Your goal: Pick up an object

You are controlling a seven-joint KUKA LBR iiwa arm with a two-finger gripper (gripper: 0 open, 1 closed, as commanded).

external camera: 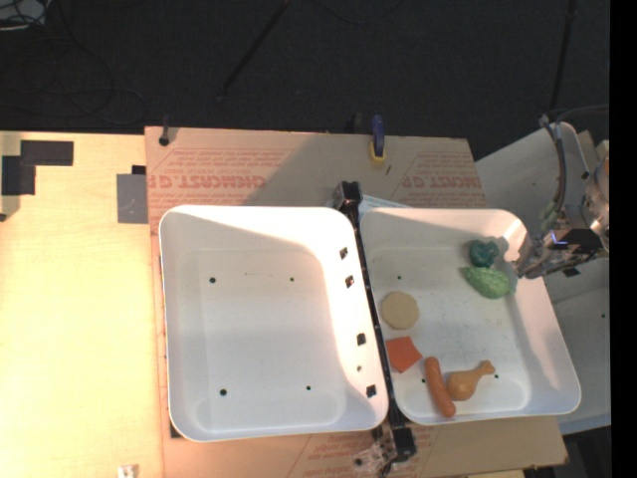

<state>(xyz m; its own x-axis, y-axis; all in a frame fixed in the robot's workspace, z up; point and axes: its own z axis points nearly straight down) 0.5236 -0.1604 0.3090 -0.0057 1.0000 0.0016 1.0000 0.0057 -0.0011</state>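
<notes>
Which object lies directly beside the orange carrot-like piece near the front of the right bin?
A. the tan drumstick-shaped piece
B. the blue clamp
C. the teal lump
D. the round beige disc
A: in the right bin, the tan drumstick-shaped piece lies right next to the orange carrot-like piece, while the round beige disc and teal lump sit farther back.

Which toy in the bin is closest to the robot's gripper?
The light green leafy toy, at the right bin's far right side beside the gripper. The teal toy sits just behind it; the others lie farther off.
</notes>
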